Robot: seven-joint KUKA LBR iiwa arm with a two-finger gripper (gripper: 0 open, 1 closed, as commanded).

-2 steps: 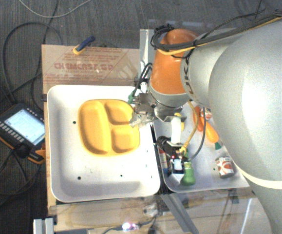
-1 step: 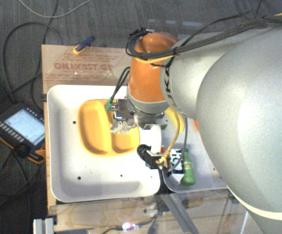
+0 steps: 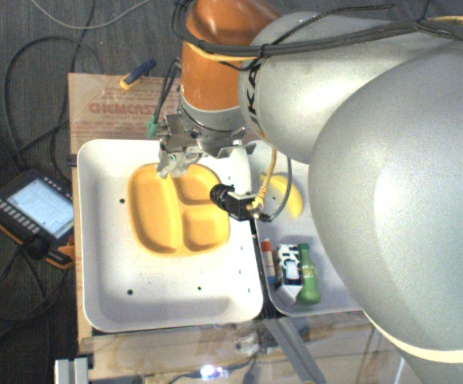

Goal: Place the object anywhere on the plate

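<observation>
A yellow divided plate (image 3: pixel 175 210) lies in the left white bin (image 3: pixel 107 278). My gripper (image 3: pixel 171 165) hangs over the plate's far edge, just above its upper rim, below the orange wrist band (image 3: pixel 215 54). Nothing is visible between its tips from this angle. In the right bin (image 3: pixel 327 302) lie a yellow round object (image 3: pixel 289 197), a green marker-like object (image 3: pixel 308 278) and a small red-and-white item (image 3: pixel 268 256). The big grey arm hides most of the right bin.
A black cable fitting (image 3: pixel 229 201) hangs off the wrist over the plate's right compartment. A cardboard sheet (image 3: pixel 111 106) lies behind the left bin, and a teach pendant (image 3: pixel 31 210) rests on the floor at left.
</observation>
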